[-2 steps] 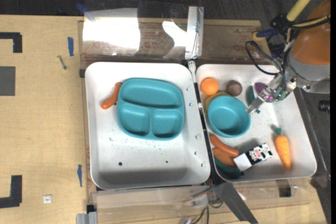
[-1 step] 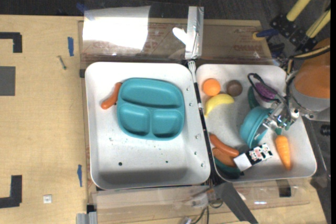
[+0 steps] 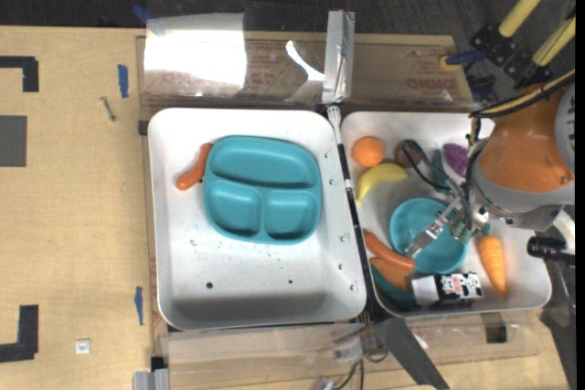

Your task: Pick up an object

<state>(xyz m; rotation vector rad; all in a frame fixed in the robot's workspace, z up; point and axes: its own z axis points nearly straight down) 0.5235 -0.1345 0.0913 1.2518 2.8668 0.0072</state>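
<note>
Your claw (image 3: 445,228) hangs spread over the teal bowl (image 3: 416,224) in the right bin (image 3: 530,292), pinching nothing. You're at the reach step; next, lower and close on its rim.

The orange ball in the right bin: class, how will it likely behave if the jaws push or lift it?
The orange ball looks round and smooth, so a push would probably roll it. It sits beside the yellow fruit, which may block it. Its curved surface could slip from the jaws.
</note>
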